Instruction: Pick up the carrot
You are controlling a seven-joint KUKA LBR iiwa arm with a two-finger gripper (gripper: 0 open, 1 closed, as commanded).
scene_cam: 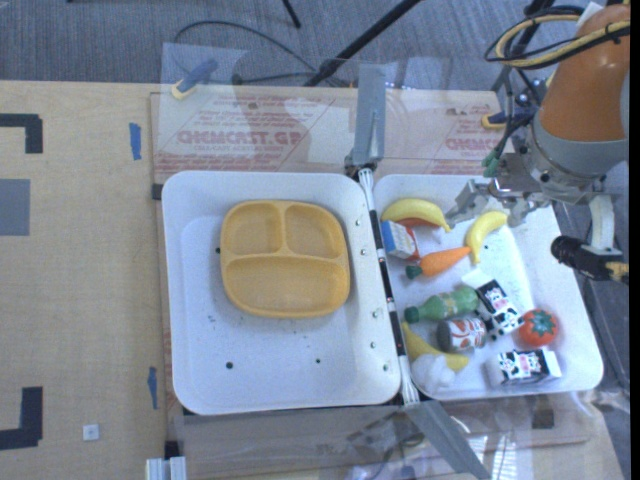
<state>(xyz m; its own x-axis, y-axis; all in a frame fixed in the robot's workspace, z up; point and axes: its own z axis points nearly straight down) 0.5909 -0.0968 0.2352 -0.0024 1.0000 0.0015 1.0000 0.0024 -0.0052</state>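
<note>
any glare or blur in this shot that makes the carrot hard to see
Camera view: even, soft lighting, with faint glare on the clear sheet behind the bins; the carrot is sharp enough and vivid against the white right bin; the gripper beside it looks soft, its detail hard to read.

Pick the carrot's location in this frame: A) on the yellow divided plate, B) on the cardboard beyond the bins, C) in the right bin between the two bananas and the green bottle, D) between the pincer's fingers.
C: the carrot lies on the right bin's floor, below the bananas and above the green bottle, apart from the pincer.
</note>
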